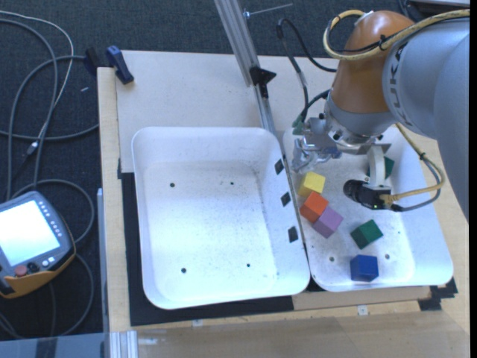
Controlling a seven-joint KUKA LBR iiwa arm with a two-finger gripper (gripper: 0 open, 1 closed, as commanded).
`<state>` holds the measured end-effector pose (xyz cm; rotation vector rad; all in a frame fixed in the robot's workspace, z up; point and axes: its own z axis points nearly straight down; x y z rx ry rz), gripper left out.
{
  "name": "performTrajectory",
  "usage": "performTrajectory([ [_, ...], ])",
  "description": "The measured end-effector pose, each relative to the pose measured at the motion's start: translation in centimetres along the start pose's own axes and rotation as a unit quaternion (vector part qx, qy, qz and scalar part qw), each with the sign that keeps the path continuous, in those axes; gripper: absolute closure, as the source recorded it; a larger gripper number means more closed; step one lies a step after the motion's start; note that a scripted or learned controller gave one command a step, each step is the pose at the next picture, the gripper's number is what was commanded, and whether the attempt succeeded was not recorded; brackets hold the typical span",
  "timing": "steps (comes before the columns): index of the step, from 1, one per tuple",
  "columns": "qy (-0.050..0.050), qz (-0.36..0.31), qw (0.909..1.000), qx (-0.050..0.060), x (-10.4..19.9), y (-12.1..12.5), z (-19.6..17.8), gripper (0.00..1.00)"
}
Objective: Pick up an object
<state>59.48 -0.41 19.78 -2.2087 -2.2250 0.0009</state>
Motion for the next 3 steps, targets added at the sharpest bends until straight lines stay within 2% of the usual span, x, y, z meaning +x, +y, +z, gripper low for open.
performTrajectory([
  [1,-0.002,0.002,1.0,-0.004,1.2,3.0,-0.2,1.0],
  [2,-0.002,0.003,1.0,-0.003,1.0,2.9,-0.2,0.0],
  [3,-0.003,0.006,1.0,-0.007,-5.1,-3.2,-9.8,0.0],
])
